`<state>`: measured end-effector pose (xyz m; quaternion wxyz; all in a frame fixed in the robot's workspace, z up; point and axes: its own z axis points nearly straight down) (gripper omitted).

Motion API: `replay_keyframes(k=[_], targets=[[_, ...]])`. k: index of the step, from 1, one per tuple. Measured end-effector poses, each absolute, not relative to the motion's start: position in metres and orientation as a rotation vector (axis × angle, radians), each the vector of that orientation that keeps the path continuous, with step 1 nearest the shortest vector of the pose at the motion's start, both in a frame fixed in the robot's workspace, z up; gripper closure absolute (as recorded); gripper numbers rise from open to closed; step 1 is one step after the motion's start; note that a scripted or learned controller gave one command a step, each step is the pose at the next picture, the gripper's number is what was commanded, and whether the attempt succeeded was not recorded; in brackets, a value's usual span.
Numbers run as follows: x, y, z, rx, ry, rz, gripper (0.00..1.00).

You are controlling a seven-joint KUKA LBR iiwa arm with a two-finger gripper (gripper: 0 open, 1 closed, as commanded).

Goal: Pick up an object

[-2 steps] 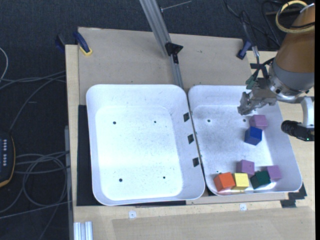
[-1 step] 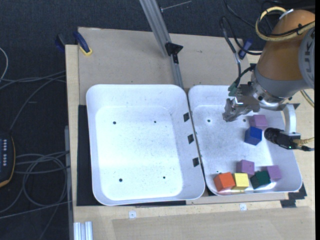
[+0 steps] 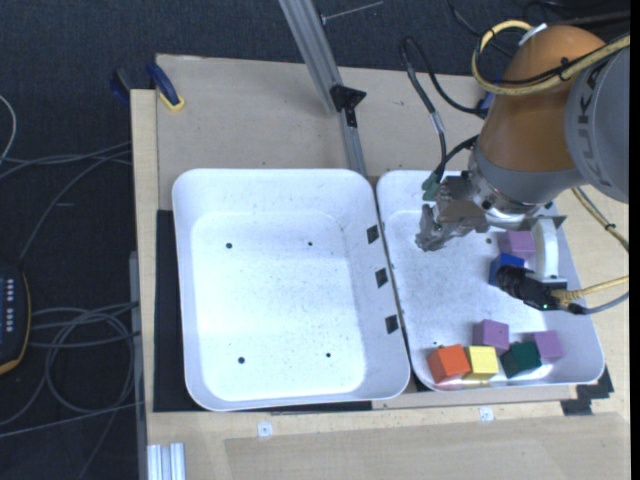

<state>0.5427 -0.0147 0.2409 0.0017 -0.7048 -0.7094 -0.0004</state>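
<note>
Approach step — grey two-finger claw [image 3: 432,236] hanging over bare floor of right white bin [image 3: 440,298], grip state unclear; next calling for travel toward orange block [image 3: 449,362].

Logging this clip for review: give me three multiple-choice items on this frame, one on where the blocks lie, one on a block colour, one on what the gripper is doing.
1. Where do the blocks lie?
A. In the left bin
B. Along the near edge of the right bin
C. On the floor

2. What colour is the block beside the orange block, on its right in the view?
A. Yellow
B. White
C. Black

3. Where is the gripper?
A. Over the right bin's far part, apart from the row of blocks
B. Over the left bin
C. Resting on the orange block

Key: 1 B, the row sits by the near rim. 2 A, the yellow block touches the orange one. 3 A, bare bin floor lies between it and the row.
</note>
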Motion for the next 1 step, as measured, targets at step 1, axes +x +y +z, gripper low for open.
replay_keyframes(k=[1], targets=[[0.5439,0.0383,0.231,-2.211,-2.225,0.001,1.0]])
